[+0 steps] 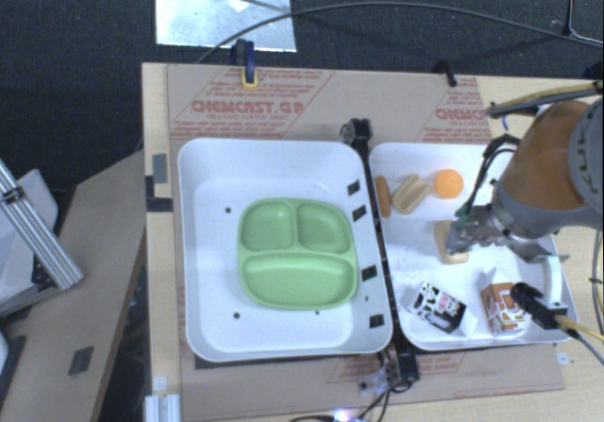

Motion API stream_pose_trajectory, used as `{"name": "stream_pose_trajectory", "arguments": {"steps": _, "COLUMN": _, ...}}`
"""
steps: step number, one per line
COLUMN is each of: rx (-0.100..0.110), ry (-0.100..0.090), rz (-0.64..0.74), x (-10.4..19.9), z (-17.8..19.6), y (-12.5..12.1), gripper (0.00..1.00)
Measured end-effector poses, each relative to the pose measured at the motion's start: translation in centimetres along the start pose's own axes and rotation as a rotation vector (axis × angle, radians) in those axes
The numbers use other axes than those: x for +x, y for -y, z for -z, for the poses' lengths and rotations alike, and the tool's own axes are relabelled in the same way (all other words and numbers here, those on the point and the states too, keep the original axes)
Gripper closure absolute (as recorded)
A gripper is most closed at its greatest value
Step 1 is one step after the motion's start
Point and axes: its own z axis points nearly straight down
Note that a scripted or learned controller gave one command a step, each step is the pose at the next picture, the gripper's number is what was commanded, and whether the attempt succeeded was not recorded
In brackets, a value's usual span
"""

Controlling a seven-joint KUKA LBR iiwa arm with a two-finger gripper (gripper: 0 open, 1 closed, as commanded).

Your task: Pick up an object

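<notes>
In the right bin (406,312) my gripper (464,233) is down low over a tan block (447,243) near the bin's middle, and it hides part of the block. The grey arm with its orange band (552,160) reaches in from the right above it. Along the far side of that bin lie an orange ball (448,183), a tan bread roll (409,194) and a thin brown sausage (382,195). A black and white packet (439,306) and a small orange and white carton (502,308) lie near the front wall.
The left bin (203,250) holds a green divided plate (298,252). Black clips line the wall between the two bins (373,241). A blue and yellow clamp (247,61) stands on the bench's far edge. Cables run over the bench behind and to the right.
</notes>
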Motion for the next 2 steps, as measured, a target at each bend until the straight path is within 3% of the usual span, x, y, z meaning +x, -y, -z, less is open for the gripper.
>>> {"name": "stream_pose_trajectory", "arguments": {"steps": 2, "rx": 0.006, "ry": -0.005, "rz": 0.005, "x": -0.9, "z": 12.1, "y": -0.7, "gripper": 1.0}}
